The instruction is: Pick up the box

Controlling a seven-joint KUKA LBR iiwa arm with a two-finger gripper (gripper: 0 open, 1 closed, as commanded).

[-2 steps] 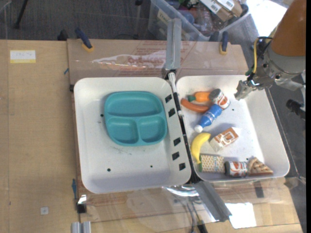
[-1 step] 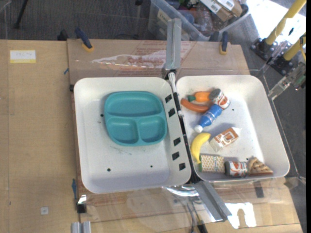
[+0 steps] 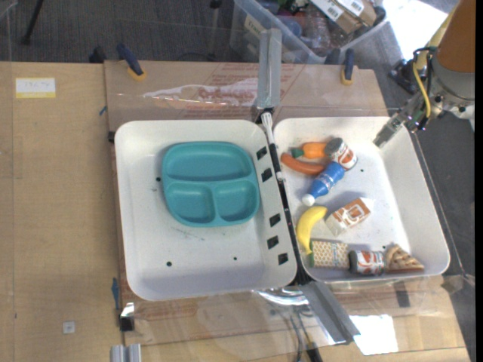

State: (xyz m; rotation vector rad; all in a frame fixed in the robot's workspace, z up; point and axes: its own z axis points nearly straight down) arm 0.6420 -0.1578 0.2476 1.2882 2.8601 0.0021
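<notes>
A small white and orange box (image 3: pixel 349 213) lies tilted near the middle of the right bin (image 3: pixel 400 194). A second, tan patterned box (image 3: pixel 329 253) lies flat by that bin's front wall. My gripper (image 3: pixel 390 131) hangs over the bin's far right corner, well away from both boxes, with nothing visibly in it. The grey arm with its orange band (image 3: pixel 459 36) reaches in from the upper right.
The right bin also holds a banana (image 3: pixel 309 227), a blue bottle (image 3: pixel 326 181), a red and white can (image 3: pixel 344 155), an orange carrot-like piece (image 3: pixel 310 151), another can (image 3: pixel 368 262) and a pizza slice (image 3: pixel 403 259). A teal divided plate (image 3: pixel 209 182) lies in the left bin (image 3: pixel 143 232).
</notes>
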